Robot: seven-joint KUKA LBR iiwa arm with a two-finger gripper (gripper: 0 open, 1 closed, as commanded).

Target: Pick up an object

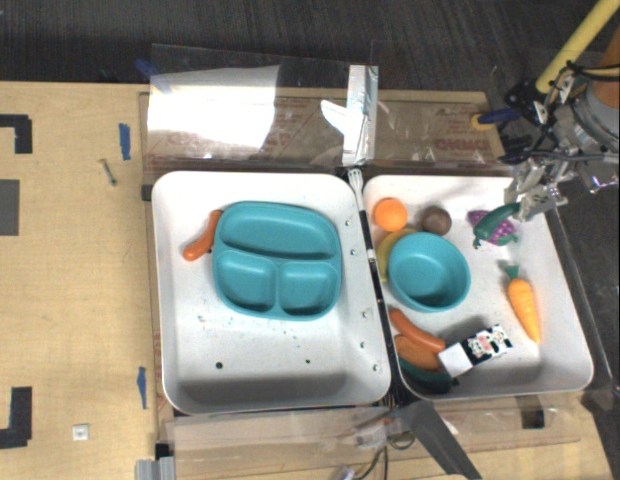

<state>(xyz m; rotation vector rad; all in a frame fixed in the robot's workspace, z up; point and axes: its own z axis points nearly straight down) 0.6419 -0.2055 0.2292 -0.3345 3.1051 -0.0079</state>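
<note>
My gripper (536, 194) hangs over the far right corner of the right bin (570, 368), below the grey wrist. Just to its left, touching or nearly touching its tip, is a purple bunch of grapes (496, 229) with a green leaf; whether the grapes are held I cannot tell. A carrot (524, 306) lies near the right wall. A teal bowl (428, 270) sits mid-bin, with an orange ball (390, 214) and a brown ball (436, 220) behind it. A hot dog (415, 336) and a black-and-white block (477, 348) lie at the front.
The left bin (190, 358) holds a teal divided plate (277, 258) with an orange sausage-shaped toy (201, 238) at its left side. A clear plastic sheet (250, 108) lies behind the bins. A yellow rod (587, 30) slants at the top right.
</note>
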